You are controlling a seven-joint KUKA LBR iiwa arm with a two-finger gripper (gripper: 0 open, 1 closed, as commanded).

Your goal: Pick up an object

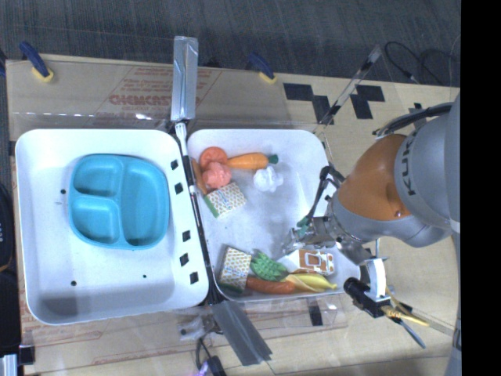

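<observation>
Gripper (307, 229) hangs low over the right bin (313, 143), near its right wall, and I cannot tell how it is set, because the wrist covers it. Just below it in this bin lies a white carton (316, 260) with orange print. Next to the carton are a banana (313, 282), a green leafy toy (268, 268), a red pepper (270, 286) and a patterned box (235, 266). Higher in this bin lie a carrot (249, 161), two pink-orange toys (215, 168) and a crumpled white thing (268, 179). Left of this bin, the other bin (31, 210) holds a blue tray (120, 200).
</observation>
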